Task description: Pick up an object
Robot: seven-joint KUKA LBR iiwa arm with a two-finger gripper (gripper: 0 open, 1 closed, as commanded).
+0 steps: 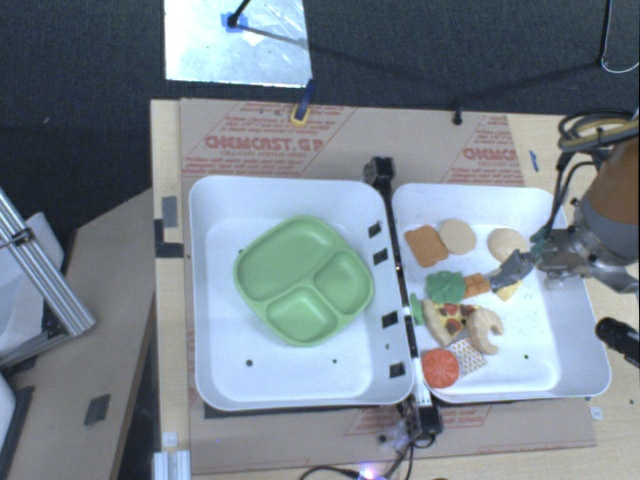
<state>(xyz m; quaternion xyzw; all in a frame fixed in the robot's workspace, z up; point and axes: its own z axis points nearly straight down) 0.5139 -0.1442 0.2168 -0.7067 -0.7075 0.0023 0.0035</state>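
Plastic was what lay furthest left: a green divided plate [304, 279] was set in the middle of the left bin [215, 368], well apart from everything else and likely out of play. Across the divider, the right bin [575, 373] was crowded with toy food along its left half. A brown toast slice [426, 245], a round tan biscuit [458, 235] and a pale bun [506, 242] were lined along the far side. Nearer, a green broccoli piece [446, 287] was seen touching a pizza slice [449, 318], with a tan curved piece [487, 330] just beside it and a red tomato [440, 368] at the near edge. The hand [510, 269] was lowered from the right over a small yellow and orange piece [490, 285], judged the intended pick since it sat at the cluster's open side. Whether the hand was wide or narrow could not be told, and no grasp was confirmed.
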